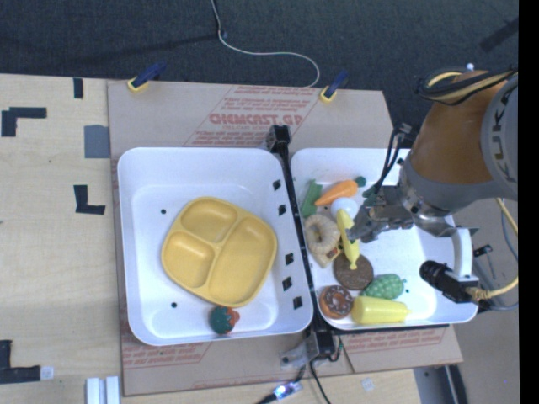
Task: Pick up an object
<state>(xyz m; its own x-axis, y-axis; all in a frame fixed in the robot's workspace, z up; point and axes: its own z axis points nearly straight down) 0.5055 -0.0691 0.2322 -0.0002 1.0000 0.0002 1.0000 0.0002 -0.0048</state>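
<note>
The gripper (360,225) hangs over the right bin (438,310), its dark jaws pointing down and left. A thin yellow banana-like piece (347,236) lies right at the jaw tips, touching or just under them; whether the jaws are clenched on it or released cannot be told from this angle. Below it sits a brown round cookie (353,273), with a green bumpy fruit (386,287), a yellow corn-like piece (379,310) and a chocolate donut (336,302) along the near wall. A carrot (338,190) and a pale bagel (321,236) lie beside the divider.

The arm (459,154) reaches in from the right, its orange band above the wrist.

The left bin (139,225) holds a yellow divided plate (219,249) and a small ball (223,319). The right half of the right bin is bare floor.
</note>
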